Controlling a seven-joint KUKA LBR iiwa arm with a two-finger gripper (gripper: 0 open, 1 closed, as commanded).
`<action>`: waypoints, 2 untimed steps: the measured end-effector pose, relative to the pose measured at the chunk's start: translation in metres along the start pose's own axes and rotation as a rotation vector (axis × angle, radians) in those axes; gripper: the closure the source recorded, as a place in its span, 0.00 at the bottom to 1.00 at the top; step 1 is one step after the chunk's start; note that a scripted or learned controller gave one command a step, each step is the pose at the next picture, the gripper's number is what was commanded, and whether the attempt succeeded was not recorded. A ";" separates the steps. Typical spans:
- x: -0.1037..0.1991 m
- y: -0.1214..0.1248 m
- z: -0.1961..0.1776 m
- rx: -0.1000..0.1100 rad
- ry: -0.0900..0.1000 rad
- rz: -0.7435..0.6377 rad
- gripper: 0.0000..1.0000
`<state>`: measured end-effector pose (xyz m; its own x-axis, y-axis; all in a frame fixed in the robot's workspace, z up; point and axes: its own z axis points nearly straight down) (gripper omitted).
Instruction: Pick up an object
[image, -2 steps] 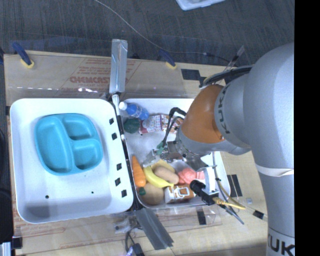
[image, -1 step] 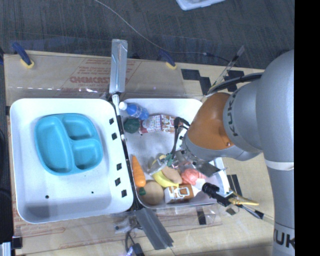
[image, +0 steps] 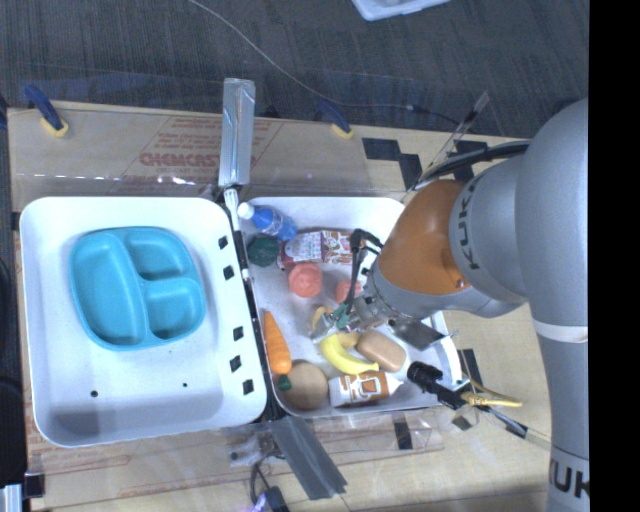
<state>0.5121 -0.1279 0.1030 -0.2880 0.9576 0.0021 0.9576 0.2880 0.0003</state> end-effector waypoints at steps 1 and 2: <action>0.000 0.000 0.000 0.001 0.000 0.000 0.00; 0.000 0.000 -0.009 0.001 0.001 -0.005 1.00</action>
